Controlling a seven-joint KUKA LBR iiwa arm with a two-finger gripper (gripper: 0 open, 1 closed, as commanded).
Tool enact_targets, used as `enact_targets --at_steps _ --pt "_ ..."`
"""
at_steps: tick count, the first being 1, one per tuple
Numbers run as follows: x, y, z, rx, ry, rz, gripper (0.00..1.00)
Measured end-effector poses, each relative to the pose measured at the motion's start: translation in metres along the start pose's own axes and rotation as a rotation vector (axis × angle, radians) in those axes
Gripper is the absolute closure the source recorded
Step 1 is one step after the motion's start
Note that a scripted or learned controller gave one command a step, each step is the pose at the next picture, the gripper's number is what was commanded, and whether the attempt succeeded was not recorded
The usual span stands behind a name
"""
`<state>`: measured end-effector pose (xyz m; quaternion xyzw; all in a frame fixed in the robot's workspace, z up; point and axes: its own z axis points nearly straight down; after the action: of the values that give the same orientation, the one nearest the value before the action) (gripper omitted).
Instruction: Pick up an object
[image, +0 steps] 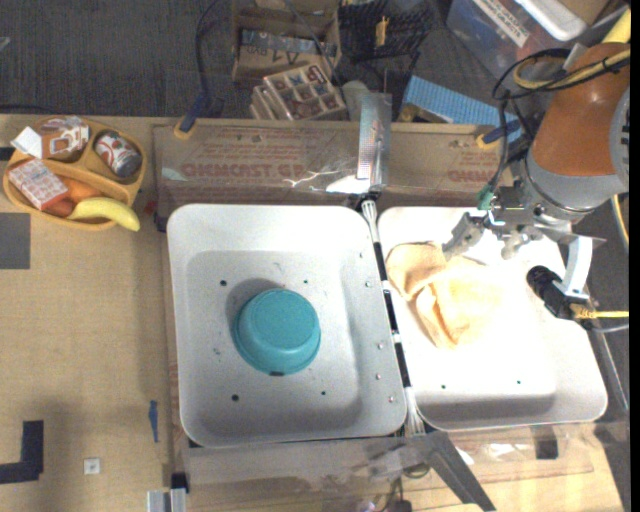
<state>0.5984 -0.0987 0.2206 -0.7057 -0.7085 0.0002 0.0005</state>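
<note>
A crumpled yellow cloth (448, 298) lies in the left half of the right bin (540, 400). An upturned teal bowl (278, 330) sits in the middle of the left bin (200, 260). My gripper (487, 240) hangs over the far part of the right bin, just beyond the cloth's upper right edge. Its fingers (462, 238) are spread open with nothing between them.
A yellow tray (30, 200) with a banana and snack packs sits on the bench at far left. A cardboard wall (260, 165) runs behind both bins. A black cable part (548, 285) of the arm hangs over the right bin's right side.
</note>
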Motion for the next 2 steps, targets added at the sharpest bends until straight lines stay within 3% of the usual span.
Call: enact_targets --at_steps 1,2 --pt "0.004 -0.004 0.125 -0.006 -0.001 -0.017 0.00" --pt "0.003 0.028 0.131 -0.011 -0.003 -0.079 0.00"
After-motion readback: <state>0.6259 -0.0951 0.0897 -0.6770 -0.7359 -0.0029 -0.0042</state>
